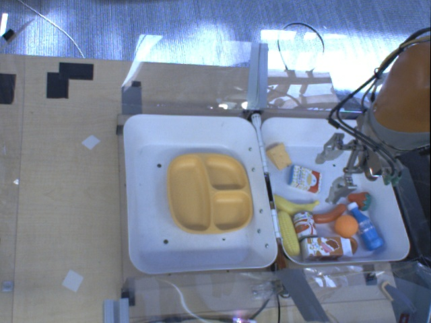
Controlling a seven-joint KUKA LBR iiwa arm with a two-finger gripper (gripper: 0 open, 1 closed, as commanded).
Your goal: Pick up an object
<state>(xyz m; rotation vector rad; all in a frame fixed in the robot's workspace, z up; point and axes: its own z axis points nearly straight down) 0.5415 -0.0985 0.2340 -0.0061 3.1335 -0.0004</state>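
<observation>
Wooden table [60, 200] carries two white bins. The left bin [145, 180] holds a yellow divided plate [209, 192]. The right bin [397, 237] holds the small food items: corn [288, 233], banana [293, 206], sausage [330, 213], orange [346, 226], blue bottle [368, 231]. The pincer [340, 168] hangs open over them, gripping nothing.

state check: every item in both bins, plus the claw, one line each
yellow tray: flat in the left bin, compartments bare
claw: open, above the right bin, holding nothing
cheese wedge: lying loose, far side of the right bin
small carton: lying flat
corn cob: lying along the left wall
orange: resting among the near clutter
blue bottle: on its side
can: on its side
</observation>
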